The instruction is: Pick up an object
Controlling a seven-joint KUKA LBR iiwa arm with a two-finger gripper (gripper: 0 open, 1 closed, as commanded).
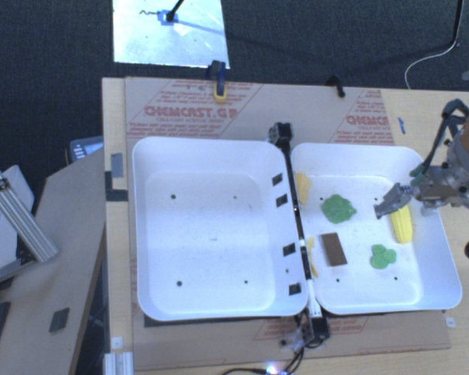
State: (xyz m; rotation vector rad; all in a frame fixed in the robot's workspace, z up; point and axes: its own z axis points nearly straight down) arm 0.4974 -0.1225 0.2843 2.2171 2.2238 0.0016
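A pale wooden bench (117, 209) stands on dark carpet and carries a sheet of printed board with two shallow white bins side by side on it. At the near edge, a tangle of wires and a small clip sit where the two bins meet. The left bin (211, 229) takes up the near-left part of the board.

In the right bin (434, 287), closest to the viewer, a small green piece (383, 257) lies toward the right wall. To its left, a brown block (333, 249) lies flat. Further back sits a larger green lump (338, 208), with a thin yellow piece (302, 187) beyond it against the bin's left wall.

A yellow corn cob (402, 223) lies toward the bin's right side. The gripper (392, 202) reaches in from the right, its grey tip just above the cob's far end and overlapping it. Whether its fingers are apart or together cannot be told.

Behind the bins, a yellow clamp (219, 92) sits on the board's far edge, and a shiny metal plate (168, 22) lies on the carpet.
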